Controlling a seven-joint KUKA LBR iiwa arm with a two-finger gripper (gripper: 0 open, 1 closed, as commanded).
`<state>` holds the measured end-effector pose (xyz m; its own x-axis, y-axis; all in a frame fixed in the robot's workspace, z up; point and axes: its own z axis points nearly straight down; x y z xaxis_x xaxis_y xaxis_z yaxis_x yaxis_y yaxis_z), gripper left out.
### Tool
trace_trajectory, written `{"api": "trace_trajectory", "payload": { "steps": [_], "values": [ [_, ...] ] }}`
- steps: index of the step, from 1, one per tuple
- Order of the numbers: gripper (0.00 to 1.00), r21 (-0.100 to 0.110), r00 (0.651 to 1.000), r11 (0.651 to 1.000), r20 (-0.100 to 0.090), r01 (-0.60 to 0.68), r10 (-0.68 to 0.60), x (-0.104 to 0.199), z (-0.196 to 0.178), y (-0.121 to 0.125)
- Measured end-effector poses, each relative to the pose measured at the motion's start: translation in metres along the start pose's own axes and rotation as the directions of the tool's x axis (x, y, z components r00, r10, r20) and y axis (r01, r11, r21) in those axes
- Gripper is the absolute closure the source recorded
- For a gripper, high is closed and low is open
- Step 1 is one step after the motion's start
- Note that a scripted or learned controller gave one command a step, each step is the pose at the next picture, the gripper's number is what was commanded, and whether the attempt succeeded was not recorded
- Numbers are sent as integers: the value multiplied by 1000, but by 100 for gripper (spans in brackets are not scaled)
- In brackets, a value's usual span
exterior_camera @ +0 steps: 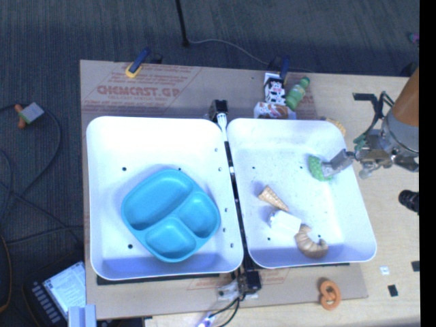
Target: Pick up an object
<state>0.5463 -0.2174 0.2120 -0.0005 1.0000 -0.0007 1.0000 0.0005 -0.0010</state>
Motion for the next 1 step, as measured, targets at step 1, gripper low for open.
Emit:
{"api": "trace_trajectory", "payload": {
  "steps": [1],
  "values": [
    [0, -2, 1000, 1000, 0, 1, -1, 16, 117, 24]
  ]
}}
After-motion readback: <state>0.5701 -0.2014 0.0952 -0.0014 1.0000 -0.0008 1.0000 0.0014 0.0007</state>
